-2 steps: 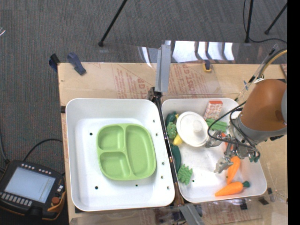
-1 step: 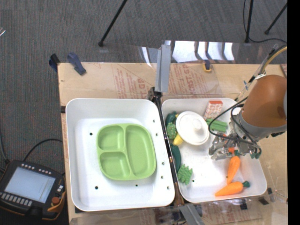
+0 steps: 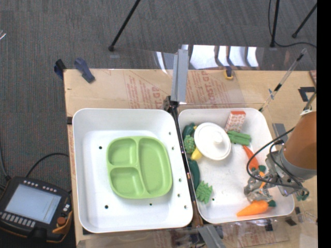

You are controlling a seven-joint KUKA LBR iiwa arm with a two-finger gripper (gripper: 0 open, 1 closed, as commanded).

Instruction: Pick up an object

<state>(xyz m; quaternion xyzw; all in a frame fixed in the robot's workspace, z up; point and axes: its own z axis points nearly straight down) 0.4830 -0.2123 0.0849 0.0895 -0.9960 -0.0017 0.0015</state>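
Camera view, listed from the near edge of the desk outward.

Right bin, near right corner: a toy carrot lies on its side, leafy end toward the right wall. The hand hangs just above and beside it, low over the bin floor. Cables and linkage crowd the fingers, so whether they stand wide or narrow cannot be told; nothing can be seen held between them.

Right bin, near left: a small green leafy piece, with a dark green cucumber-like piece along the left wall.

Left bin: a green divided plate sits at its middle.

Right bin, middle: a white lidded dish; a second carrot near the right wall, partly behind a cable.

Right bin, far side: a green vegetable piece and an orange-and-white box by the far wall.

Step in hand, as judged: approach to the grasp, with the near carrot the likeliest target. The next move calls for settling the fingers around the carrot's body, closing, then lifting straight up.

Hard to make out: the fingertips, and small items tucked between the dish and the left wall.
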